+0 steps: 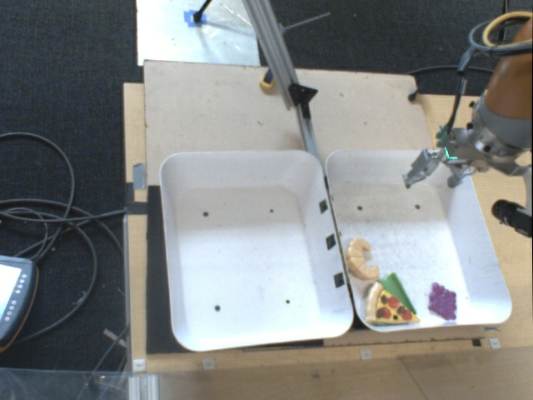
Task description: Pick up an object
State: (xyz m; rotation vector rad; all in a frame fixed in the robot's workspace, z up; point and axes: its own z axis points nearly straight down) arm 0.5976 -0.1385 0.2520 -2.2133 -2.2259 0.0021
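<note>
Croissant (362, 259) toy lies in right bin (479, 223), against divider wall, pizza slice (390, 305) just below. We judge it light, rigid, slick; grip across narrow middle. Gripper (435, 170) hovers above, well apart; finger spread unclear.

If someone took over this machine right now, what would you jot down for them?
Pincer: over the far right part of the right bin, with nothing between its fingers; whether it is open or shut is hard to tell.
Things: croissant, pizza slice and purple grapes all lie along the near edge of the right bin. The pizza slice sits just below the croissant, with the grapes to its right.
Done: nothing picked up yet.
Left: bring the pincer down on one item, close on it and lift.
</note>
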